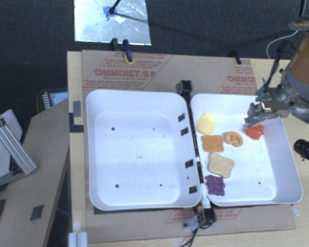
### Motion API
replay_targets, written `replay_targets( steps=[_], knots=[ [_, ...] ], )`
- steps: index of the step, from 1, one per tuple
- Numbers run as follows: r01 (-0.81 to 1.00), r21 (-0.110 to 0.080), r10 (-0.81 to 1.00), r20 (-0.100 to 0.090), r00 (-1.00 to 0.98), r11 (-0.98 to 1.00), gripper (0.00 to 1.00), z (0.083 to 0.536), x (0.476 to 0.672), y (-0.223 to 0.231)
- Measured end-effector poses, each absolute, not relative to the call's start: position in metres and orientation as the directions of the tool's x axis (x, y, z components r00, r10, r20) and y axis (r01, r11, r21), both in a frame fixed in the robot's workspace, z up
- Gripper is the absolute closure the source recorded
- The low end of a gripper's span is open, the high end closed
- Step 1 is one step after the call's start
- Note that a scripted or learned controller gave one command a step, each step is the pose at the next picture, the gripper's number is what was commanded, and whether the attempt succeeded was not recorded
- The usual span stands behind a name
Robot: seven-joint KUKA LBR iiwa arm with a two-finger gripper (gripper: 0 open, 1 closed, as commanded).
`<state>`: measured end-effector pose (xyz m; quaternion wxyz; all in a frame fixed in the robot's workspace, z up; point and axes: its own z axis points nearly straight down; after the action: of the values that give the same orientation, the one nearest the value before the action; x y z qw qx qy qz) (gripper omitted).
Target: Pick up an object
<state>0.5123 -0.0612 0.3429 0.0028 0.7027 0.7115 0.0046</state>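
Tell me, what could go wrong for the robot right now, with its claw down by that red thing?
The gripper sits right over the red object, which lies apart from the other toys. If the grip is off-centre, the piece may slip out or get nudged along the right bin. The pretzel lies close by, so a sideways bump could knock it. Whether the red piece is actually gripped is hard to tell.
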Motion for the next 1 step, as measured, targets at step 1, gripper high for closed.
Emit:
replay_targets(
  steps=[1],
  knots=[
    [1.0,0.005,1.0,0.002,-0.012,0.012,1.0,0.3547,0.4866,0.017]
  ],
)
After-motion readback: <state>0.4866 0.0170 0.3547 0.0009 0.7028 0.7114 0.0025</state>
